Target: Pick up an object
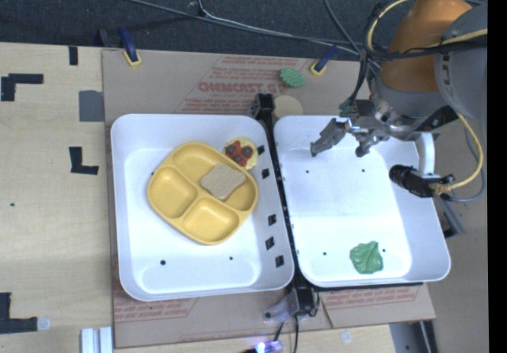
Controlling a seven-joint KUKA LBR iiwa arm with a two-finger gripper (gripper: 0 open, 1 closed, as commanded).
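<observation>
My gripper (342, 146) hangs over the far part of the right bin (317, 264), its two dark fingers spread apart with nothing between them. A green leafy piece (367, 256) lies near the right bin's front edge, well away from the gripper. In the left bin (135, 264) rests a yellow divided plate (202, 191) with a slice of brown bread (223, 180) in one compartment. A small cluster of red and dark berries (242, 152) sits at the plate's far corner.
A small green object (291, 76) lies on the cardboard behind the bins. Black clips line the divider (273, 185) between the bins. Cables trail across the dark floor at the back and loop around the arm at the right.
</observation>
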